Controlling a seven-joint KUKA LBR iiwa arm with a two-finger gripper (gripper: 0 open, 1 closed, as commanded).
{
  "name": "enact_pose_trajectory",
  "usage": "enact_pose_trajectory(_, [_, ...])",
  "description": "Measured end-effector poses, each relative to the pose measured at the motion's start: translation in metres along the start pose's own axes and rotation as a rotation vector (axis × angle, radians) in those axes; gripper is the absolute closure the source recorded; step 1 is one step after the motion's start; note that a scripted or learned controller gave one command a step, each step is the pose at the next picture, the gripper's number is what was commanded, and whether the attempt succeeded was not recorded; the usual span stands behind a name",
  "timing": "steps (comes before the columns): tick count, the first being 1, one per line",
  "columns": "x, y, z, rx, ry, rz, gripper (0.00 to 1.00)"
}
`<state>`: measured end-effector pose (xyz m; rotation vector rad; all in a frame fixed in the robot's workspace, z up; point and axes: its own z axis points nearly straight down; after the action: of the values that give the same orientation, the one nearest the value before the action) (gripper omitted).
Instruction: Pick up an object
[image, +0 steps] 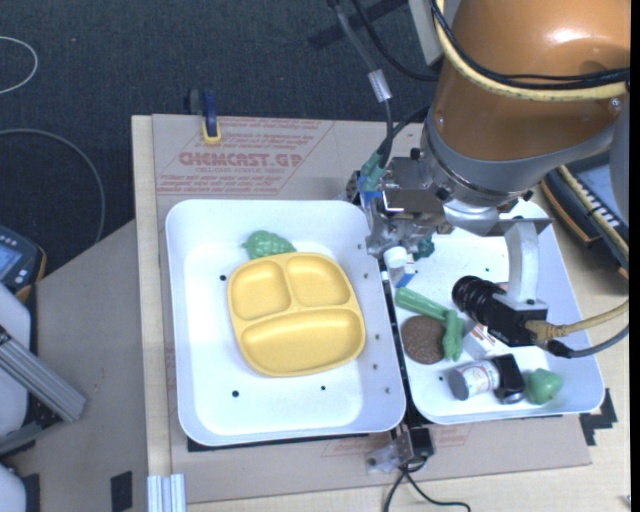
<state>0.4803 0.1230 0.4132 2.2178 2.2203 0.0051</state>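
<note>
Overhead, the gripper (398, 248) hangs over the inner edge of the right bin (570, 290), near its far corner; how wide it stands, or what it has, I cannot tell. Toward that bin's near edge lie a green stick (422, 303), brown disc (423, 340) and small bottle (472, 380). A yellow 3-section plate (296, 312) sits mid left bin (195, 330).
</note>
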Motion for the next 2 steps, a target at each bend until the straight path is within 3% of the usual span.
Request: enact_pose_trajectory(2, [0.001,0.001,-0.02,-0.004,0.0,-0.001,1.0])
